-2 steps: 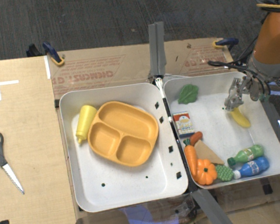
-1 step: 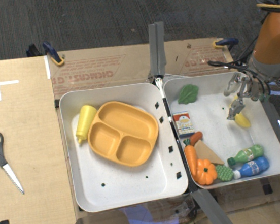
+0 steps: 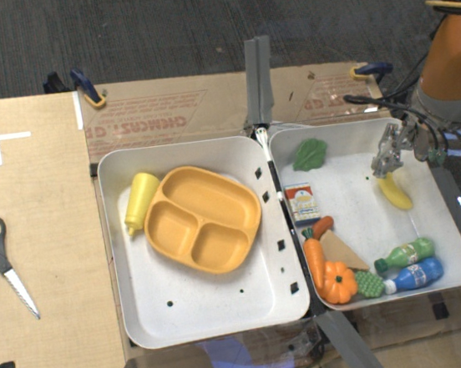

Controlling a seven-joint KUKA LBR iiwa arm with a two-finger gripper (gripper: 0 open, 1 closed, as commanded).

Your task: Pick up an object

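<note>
My gripper (image 3: 385,163) hangs over the far right part of the right bin (image 3: 351,192), just above the upper end of a yellow banana (image 3: 397,193). Nothing shows between it and the bin floor. Along the bin's near edge lie a carrot (image 3: 315,262), an orange pumpkin (image 3: 338,283), a green bottle (image 3: 404,254) and a blue bottle (image 3: 417,275). A small red and white box (image 3: 301,202) and a green leaf (image 3: 309,154) lie by the bin's left wall.
The left bin (image 3: 204,304) holds an orange divided plate (image 3: 201,219) and a yellow squeeze bottle (image 3: 138,201). Scissors (image 3: 0,260) lie on the bench at the far left. A grey divider bar (image 3: 259,82) rises between the bins.
</note>
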